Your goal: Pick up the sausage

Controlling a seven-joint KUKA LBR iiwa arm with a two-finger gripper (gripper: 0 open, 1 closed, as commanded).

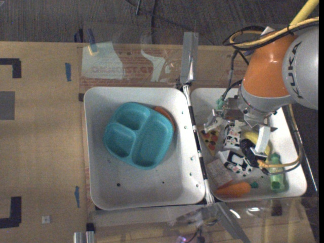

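A reddish-orange rounded piece (165, 112), which looks like the sausage, peeks out from behind the upper right rim of a teal divided plate (137, 134) in the left bin (101, 176). Most of it is hidden by the plate. My gripper (229, 131) hangs below the orange wrist band (266, 75), low over the cluttered upper middle of the right bin (296, 184). It is well to the right of that piece, across the divider between the bins. Black-and-white items lie right under it.
The right bin holds an orange carrot-like piece (234, 189) at the front, a green bottle (275, 172), a yellow item (251, 136), small red and yellow bits (210, 135) and a paper card (218, 170). A yellow cable (283, 165) loops over the bin.
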